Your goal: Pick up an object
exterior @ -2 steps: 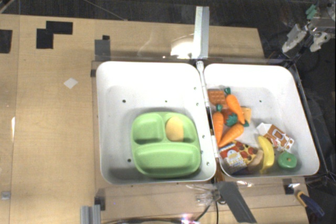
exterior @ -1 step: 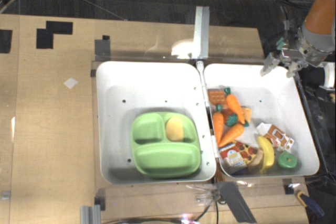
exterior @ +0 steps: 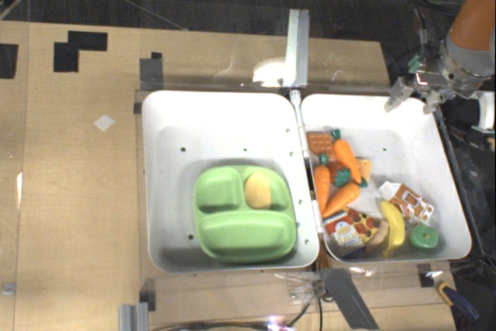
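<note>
Over the right bin's [exterior: 457,190] far-right corner, the gripper [exterior: 412,95] hangs w/ fingers apart, nothing btwn them. Toy food sits piled in that bin's near-left part: carrots [exterior: 335,181], banana [exterior: 394,225], pizza slice [exterior: 355,227], green ring [exterior: 424,237]. Left bin [exterior: 167,159] holds a green divided tray [exterior: 244,222] w/ a yellow lemon-like piece [exterior: 258,190] in its upper-right compartment.
</note>
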Robot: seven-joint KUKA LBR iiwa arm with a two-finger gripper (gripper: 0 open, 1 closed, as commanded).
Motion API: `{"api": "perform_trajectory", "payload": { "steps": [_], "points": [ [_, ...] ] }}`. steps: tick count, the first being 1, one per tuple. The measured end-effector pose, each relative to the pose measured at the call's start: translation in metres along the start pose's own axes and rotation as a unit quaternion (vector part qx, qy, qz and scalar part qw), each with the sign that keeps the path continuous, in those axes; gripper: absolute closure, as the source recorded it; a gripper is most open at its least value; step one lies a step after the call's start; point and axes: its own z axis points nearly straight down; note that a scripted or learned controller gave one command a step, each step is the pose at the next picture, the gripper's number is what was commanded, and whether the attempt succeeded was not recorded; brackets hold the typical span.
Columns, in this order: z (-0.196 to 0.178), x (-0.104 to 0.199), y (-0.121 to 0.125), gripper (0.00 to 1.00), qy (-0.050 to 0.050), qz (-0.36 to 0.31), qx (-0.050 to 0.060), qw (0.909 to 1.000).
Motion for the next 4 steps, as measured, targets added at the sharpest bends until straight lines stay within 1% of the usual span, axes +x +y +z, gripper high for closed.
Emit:
{"api": "perform_trajectory", "payload": {
  "steps": [1,2,3,4],
  "points": [
    [0.053,0.076,-0.042,0.00,0.001,-0.062,0.001,0.9981],
    [0.091,0.099,-0.070,0.00,-0.001,-0.122,-0.007,0.9925],
    [0.078,0.103,-0.067,1.00,0.001,-0.124,-0.010,0.9922],
    [-0.003,0.157,-0.032,1.00,0.001,-0.089,-0.001,0.9960]
  ]
}}
